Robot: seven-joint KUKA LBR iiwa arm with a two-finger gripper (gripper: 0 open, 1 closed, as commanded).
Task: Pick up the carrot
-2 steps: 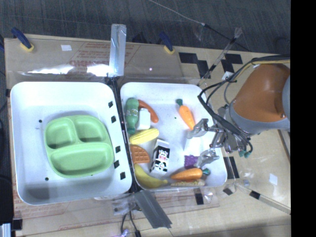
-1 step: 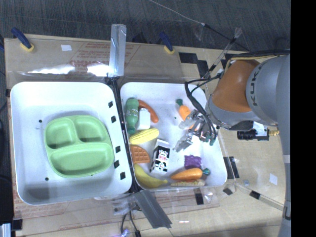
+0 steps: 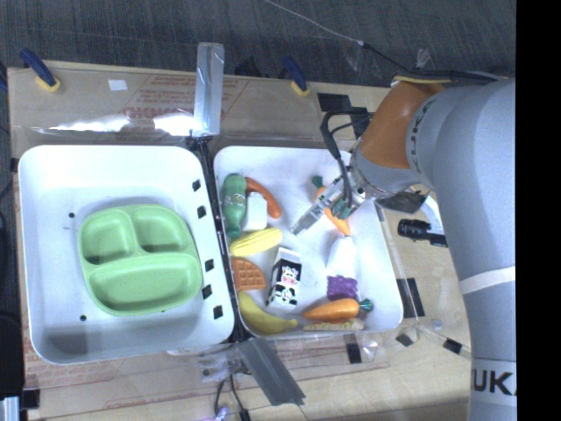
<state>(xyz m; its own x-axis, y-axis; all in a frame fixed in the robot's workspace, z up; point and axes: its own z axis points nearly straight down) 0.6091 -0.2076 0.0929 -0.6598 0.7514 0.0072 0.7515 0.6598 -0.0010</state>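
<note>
Camera view, near edge: the carrot (image 3: 331,310) is lying along the right bin's (image 3: 392,274) near rim, beside a purple piece (image 3: 342,286).
Farther in: my gripper (image 3: 337,207) is pinching an orange item (image 3: 340,224) by the right wall.
Advice: I'm judging the carrot needs a centred, crosswise grasp.

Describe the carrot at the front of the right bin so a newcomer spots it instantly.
Start at the right-hand shallow white bin and go to its near edge. There lies an orange carrot with a green leafy tip, on its side, below the purple grape bunch and right of the yellow banana. It is tapered, orange, green-tipped.
</note>
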